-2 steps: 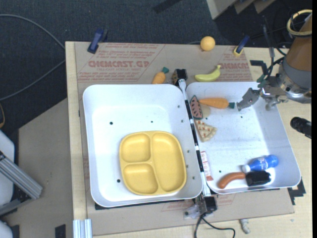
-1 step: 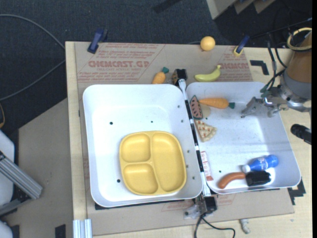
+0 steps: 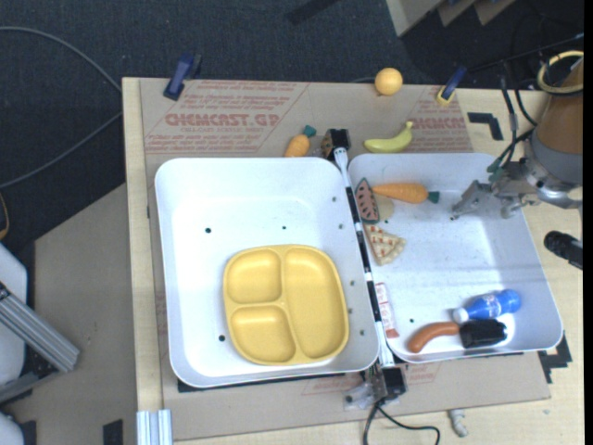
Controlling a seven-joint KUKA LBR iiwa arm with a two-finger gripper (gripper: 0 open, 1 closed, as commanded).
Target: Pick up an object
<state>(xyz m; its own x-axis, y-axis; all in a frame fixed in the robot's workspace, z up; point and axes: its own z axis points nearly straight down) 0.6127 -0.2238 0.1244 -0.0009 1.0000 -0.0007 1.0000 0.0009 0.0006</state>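
My gripper (image 3: 484, 208) hangs over the upper right part of the right bin (image 3: 519, 267), open, with nothing between its fingers. A toy carrot (image 3: 404, 192) lies to its left near the bin's top edge. Beside the carrot, against the left wall, sits a watermelon slice (image 3: 368, 201), with a pizza slice (image 3: 384, 244) just below it. At the bin's front lie a sausage (image 3: 431, 336), a blue bottle (image 3: 491, 303) and a black object (image 3: 483, 333), all well below the gripper.
The left bin (image 3: 185, 211) holds a yellow divided plate (image 3: 283, 302). Behind the bins on the board lie a banana (image 3: 390, 139), a small orange toy (image 3: 298, 145) and an orange ball (image 3: 388, 81). The arm (image 3: 559, 142) enters from the right with cables above it.
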